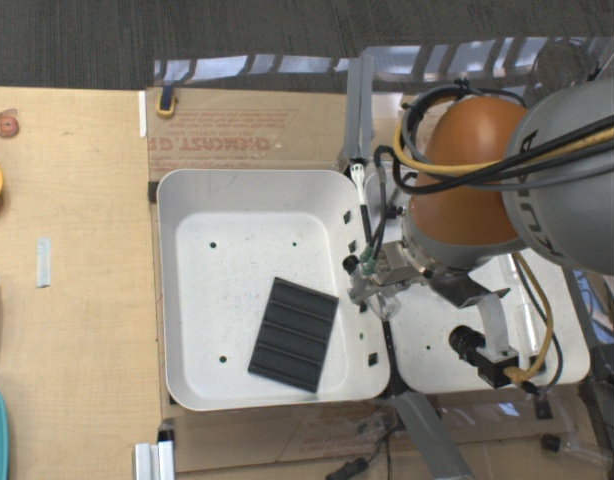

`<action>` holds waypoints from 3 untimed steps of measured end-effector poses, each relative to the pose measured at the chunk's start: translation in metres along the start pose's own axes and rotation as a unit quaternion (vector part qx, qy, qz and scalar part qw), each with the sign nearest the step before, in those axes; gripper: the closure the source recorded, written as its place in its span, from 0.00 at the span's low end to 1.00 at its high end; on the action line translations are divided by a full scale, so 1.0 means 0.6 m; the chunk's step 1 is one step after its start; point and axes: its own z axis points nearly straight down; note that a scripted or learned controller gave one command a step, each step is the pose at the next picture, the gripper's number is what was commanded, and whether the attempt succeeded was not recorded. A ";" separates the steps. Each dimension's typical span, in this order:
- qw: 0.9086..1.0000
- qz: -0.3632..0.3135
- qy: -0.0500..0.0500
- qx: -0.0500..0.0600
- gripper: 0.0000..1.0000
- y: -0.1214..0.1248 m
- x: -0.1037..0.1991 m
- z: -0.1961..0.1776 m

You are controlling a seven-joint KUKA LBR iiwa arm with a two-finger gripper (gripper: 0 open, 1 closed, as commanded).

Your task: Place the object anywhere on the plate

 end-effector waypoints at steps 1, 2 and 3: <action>0.991 0.133 0.000 0.002 1.00 0.016 0.084 0.085; 0.990 0.139 -0.001 0.000 1.00 0.009 0.043 -0.183; 0.978 0.210 -0.001 0.001 1.00 0.021 0.114 -0.020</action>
